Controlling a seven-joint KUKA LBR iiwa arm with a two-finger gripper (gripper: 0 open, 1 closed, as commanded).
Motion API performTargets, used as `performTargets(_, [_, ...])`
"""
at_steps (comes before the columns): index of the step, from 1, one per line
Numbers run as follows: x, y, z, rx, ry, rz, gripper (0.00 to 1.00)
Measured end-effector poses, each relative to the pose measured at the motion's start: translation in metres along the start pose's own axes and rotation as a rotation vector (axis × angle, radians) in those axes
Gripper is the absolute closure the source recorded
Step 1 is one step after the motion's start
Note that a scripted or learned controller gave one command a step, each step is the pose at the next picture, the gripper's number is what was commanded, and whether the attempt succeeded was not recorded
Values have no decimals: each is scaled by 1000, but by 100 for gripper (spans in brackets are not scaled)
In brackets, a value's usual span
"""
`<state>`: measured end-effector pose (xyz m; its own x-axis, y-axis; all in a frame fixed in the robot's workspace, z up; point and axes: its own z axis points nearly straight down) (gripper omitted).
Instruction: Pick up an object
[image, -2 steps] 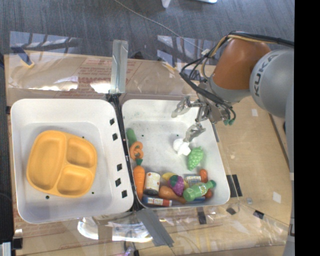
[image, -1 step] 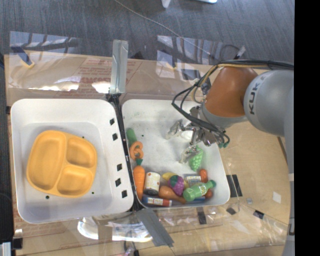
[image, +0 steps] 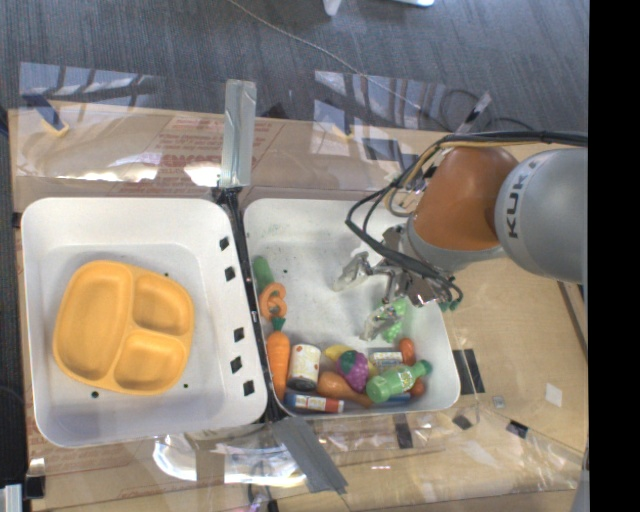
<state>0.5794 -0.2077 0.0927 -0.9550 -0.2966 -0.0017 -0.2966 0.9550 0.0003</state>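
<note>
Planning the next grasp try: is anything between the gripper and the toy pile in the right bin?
Nothing visible. The gripper hangs inside the right bin, above bare floor, and the toy pile lies along the near wall just below it.

A yellow divided plate (image: 122, 326) is seen lying in the left bin (image: 45, 225), slightly toward its left side, with three compartments facing up. The bin is set on a bench (image: 520, 340) covered with brown cardboard and clear plastic sheeting. A strip of grey tape (image: 236, 135) is fixed upright above the seam between the two bins.
</note>
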Motion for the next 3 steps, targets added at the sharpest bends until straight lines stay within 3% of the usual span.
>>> performTargets(1, [30, 9, 0, 0, -1, 17, 0])
performTargets(2, [27, 11, -11, 2, -4, 9, 100])
performTargets(3, [-20, -8, -161, 9, -9, -93, 100])
